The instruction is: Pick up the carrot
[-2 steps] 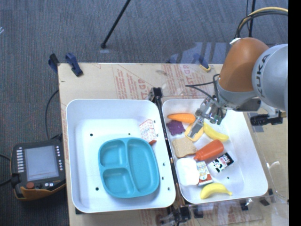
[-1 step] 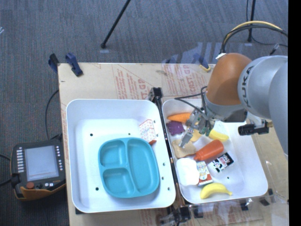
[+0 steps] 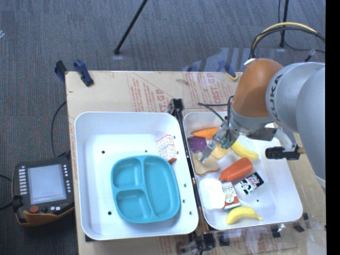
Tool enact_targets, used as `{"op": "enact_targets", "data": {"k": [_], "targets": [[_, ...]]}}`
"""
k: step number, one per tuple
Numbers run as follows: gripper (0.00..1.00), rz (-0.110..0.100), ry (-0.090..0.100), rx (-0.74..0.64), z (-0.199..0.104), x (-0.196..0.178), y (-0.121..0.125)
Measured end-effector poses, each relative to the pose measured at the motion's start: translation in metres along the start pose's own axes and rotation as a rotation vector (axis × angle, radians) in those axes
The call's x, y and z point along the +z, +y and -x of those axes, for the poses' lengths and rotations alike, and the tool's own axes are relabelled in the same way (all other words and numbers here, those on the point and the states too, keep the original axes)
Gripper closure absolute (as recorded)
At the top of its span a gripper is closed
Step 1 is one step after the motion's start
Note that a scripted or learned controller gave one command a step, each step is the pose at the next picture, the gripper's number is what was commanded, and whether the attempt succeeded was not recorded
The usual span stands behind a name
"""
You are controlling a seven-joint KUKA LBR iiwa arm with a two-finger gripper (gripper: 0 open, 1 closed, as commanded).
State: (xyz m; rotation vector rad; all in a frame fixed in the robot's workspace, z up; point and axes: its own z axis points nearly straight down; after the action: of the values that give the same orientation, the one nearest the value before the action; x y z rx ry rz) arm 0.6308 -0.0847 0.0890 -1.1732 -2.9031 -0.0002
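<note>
The carrot point(image 3: 206, 133) is a small orange piece lying near the back left of the right bin point(image 3: 291, 195), beside a purple vegetable point(image 3: 195, 143). My gripper point(image 3: 211, 150) hangs low just in front of and to the right of the carrot, over a slice of bread point(image 3: 206, 167). It points down to the left. The carrot lies free on the bin floor, apart from the gripper. The arm's orange band point(image 3: 256, 89) and grey wrist cover the back of the right bin.
The right bin also holds a red-orange bottle point(image 3: 237, 169), two bananas point(image 3: 243, 215) point(image 3: 244, 152), two small cartons point(image 3: 249, 183) point(image 3: 230, 196) and a white item point(image 3: 211, 194). The left bin point(image 3: 90, 142) holds a blue divided plate point(image 3: 144, 188) and a small carton point(image 3: 167, 146).
</note>
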Motion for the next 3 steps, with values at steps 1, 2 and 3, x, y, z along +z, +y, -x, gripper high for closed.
{"op": "enact_targets", "data": {"k": [1, 2, 3], "targets": [[0.0, 0.007, -0.007, 0.355, 0.01, -0.001, -0.003], [1.0, 0.012, -0.013, 0.347, 0.011, -0.012, 0.0], [1.0, 0.013, -0.013, 0.508, -0.026, -0.002, -0.061]]}}
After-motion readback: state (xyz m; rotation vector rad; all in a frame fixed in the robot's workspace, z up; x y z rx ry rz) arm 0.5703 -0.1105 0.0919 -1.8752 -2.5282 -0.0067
